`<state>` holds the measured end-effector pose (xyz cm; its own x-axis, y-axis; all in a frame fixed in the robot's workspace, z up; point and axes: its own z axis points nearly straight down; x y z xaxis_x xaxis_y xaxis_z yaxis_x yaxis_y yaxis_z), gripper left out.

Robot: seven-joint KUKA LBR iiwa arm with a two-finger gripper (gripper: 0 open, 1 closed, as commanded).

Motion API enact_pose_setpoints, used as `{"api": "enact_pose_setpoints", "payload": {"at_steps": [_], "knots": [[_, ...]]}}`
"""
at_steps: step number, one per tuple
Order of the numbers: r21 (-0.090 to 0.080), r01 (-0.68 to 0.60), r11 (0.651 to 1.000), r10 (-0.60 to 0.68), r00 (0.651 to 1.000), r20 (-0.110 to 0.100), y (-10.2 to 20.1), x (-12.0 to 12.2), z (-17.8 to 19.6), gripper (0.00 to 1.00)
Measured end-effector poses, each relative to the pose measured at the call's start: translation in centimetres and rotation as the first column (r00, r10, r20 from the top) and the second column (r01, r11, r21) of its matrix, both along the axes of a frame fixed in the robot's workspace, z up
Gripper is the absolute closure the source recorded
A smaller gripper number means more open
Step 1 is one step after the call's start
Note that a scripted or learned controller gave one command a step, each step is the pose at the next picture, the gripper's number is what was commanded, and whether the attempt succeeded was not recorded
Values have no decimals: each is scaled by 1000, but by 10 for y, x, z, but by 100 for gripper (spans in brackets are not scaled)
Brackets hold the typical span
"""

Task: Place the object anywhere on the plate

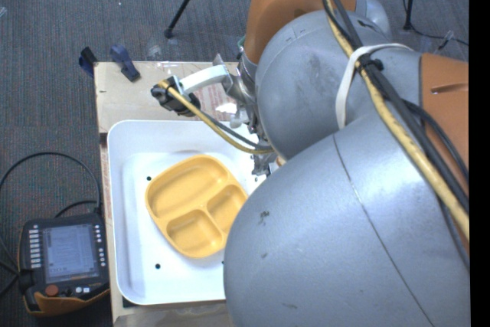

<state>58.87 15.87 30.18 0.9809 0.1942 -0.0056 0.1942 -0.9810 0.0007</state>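
The arm (pixel 337 188) is the largest item in view: grey links with an orange band, entering from the right and covering most of the right side of the scene, including the right-hand bin. To its left, the white bin (pixel 122 203) rests on the counter (pixel 111 96). The yellow plate (pixel 195 203) (three compartments, all bare) lies flat in this bin, toward its right half. The wrist hardware with its yellow cable sits at the far edge of the bin; the gripper state cannot be determined from this angle. The object to be placed cannot be located; it may lie under the arm. Risk: a release made off-target would land the object on the bin floor beside the plate, since the arm hides the drop zone.
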Motion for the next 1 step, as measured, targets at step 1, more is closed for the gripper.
{"api": "enact_pose_setpoints", "payload": {"at_steps": [1], "knots": [[-1, -6, 1000, 6, 1000, 0, -72, -30, 55, 0]]}}
